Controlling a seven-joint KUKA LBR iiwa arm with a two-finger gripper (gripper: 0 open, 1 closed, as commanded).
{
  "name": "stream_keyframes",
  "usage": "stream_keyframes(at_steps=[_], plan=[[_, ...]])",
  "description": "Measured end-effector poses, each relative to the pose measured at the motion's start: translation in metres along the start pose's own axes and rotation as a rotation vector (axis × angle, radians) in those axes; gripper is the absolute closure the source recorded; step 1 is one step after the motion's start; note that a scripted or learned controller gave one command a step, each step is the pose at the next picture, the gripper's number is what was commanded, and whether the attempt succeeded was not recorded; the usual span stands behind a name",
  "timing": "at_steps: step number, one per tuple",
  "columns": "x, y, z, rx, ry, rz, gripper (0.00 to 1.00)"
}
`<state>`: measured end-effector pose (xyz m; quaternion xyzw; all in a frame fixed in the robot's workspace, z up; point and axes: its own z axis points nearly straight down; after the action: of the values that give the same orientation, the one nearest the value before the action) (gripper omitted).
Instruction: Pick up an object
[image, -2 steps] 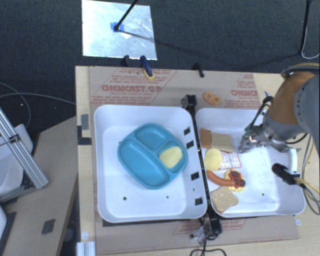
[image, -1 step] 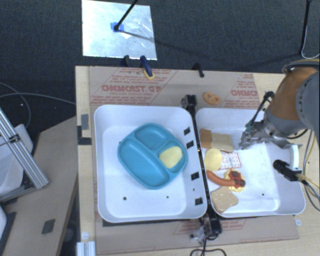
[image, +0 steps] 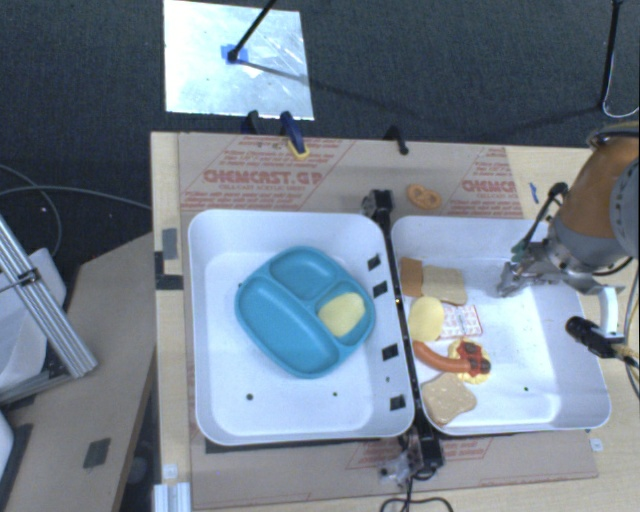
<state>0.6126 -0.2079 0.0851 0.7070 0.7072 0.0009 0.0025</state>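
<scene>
Left bin (image: 215, 330), well left of the gripper (image: 512, 282), carries a blue divided plate (image: 300, 312). Right bin (image: 560, 400) holds the gripper, low over bare floor, opening cannot be told. Toy food lies to its left: hot dog (image: 440, 358), lemon (image: 427, 318).

A blue plate (image: 290, 325) holds a yellow piece (image: 343, 313); the bins (image: 230, 405) are white.

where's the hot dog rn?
The hot dog lies in the right bin, near its left side, just below the yellow round piece and above the bread slice, touching the small pizza piece.
</scene>
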Motion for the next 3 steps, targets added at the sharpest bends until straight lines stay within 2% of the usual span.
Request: stream_keyframes(at_steps=[1,2,3], plan=[[0.001,0.001,-0.011,-0.002,0.0,-0.005,1.0],[0.001,-0.004,-0.091,-0.001,0.0,-0.004,1.0],[0.001,-0.003,-0.099,-0.003,-0.001,-0.008,1.0]])
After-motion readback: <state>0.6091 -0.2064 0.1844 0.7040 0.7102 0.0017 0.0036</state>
